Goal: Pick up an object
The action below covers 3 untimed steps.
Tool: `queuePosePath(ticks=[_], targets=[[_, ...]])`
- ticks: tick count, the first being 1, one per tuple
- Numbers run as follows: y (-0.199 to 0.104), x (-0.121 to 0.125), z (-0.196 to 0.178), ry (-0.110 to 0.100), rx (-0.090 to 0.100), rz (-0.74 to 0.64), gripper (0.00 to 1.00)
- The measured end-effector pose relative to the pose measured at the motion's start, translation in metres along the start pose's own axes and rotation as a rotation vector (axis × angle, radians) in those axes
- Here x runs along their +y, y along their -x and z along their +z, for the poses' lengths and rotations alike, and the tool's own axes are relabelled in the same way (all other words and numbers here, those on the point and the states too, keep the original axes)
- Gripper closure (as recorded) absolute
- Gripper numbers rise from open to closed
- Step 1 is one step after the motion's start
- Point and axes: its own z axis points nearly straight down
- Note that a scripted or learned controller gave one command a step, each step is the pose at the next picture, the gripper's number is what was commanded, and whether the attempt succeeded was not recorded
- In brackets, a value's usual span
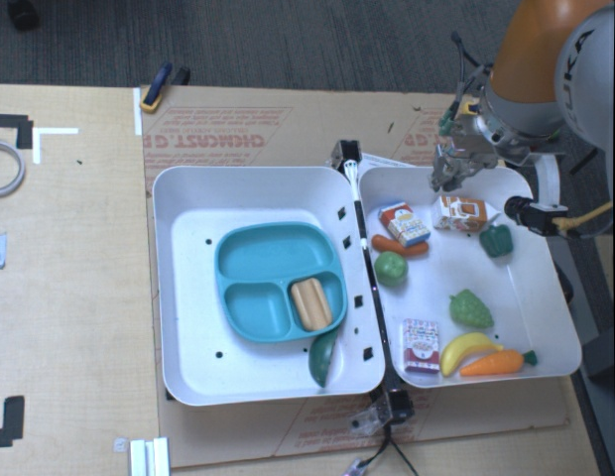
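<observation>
My gripper (pixel 448 179) hangs over the far edge of the right bin (pixel 546 305), above and left of a small orange-and-white carton (pixel 459 213). Nothing shows between its fingers. In the same bin lie a blue-and-white box (pixel 407 226), a red sausage (pixel 400 247), a green ball (pixel 391 267), a dark green pepper (pixel 496 241), a leafy green piece (pixel 471 309), a pink box (pixel 421 346), a banana (pixel 464 349) and a carrot (pixel 496 363).
The left bin (pixel 184 296) holds a teal divided plate (pixel 258 266) with a bread roll (pixel 309 302) in one compartment, and a dark green vegetable (pixel 322 358) beside it. Clips (pixel 347 153) join the bins at the divider. A blue marker (pixel 157 85) lies on the bench.
</observation>
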Motion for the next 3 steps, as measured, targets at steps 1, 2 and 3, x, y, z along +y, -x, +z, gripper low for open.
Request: queuePosePath(ticks=[1,2,3], targets=[[0.000,0.000,0.000,0.000,0.000,0.000,0.00],[-0.024,-0.040,0.033,-0.002,0.000,0.002,0.00],[-0.055,-0.052,0.033,-0.001,0.001,0.001,0.00]])
